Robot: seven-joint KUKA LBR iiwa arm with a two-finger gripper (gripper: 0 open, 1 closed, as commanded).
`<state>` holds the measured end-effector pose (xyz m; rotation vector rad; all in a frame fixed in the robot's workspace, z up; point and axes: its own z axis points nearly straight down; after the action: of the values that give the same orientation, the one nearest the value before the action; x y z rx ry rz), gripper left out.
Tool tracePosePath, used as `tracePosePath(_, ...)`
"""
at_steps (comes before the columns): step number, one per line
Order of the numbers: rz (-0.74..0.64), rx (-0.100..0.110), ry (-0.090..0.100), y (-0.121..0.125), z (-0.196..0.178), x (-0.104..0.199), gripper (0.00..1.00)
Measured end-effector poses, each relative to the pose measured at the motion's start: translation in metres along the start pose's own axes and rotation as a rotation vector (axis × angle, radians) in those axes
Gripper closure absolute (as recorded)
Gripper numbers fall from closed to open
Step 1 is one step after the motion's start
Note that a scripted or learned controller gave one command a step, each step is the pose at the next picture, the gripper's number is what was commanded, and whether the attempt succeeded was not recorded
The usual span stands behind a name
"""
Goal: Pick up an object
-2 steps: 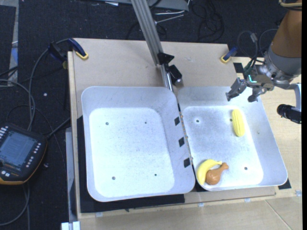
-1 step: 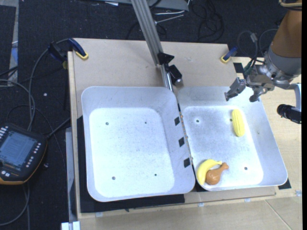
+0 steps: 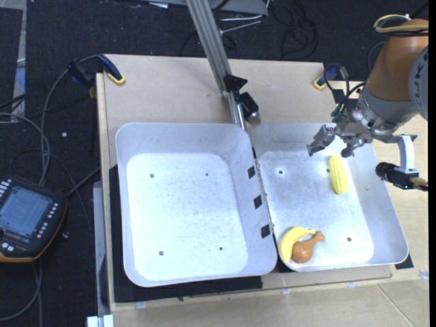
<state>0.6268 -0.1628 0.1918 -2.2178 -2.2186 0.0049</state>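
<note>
The left bin [image 3: 180, 210] has an open floor, free to reach from above. In the right bin [image 3: 300, 189], a yellow corn cob [image 3: 338, 174] lies toward the far right, and a banana [image 3: 293, 238] touching an orange drumstick [image 3: 306, 246] sits at the near edge; open floor lies between them and along the left side. The gripper [image 3: 332, 142], fingers spread, hangs over the far part, just beside the cob. A slanted metal pole [image 3: 216, 53] crosses above the far junction of the bins.
</note>
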Motion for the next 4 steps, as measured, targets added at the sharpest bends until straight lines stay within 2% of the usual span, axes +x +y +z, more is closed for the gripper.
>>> tracePosePath(1, 0.0, 0.0, 0.0, -0.003, 0.063, 0.001, 0.0)
tracePosePath(2, 0.0, -0.003, 0.0, -0.004, 0.098, 0.001, 0.0)
tracePosePath(3, 0.0, -0.006, -0.001, -0.003, 0.086, 0.001, 1.0)
tracePosePath(4, -0.001, -0.01, -0.002, 0.0, 0.032, 0.011, 1.0)
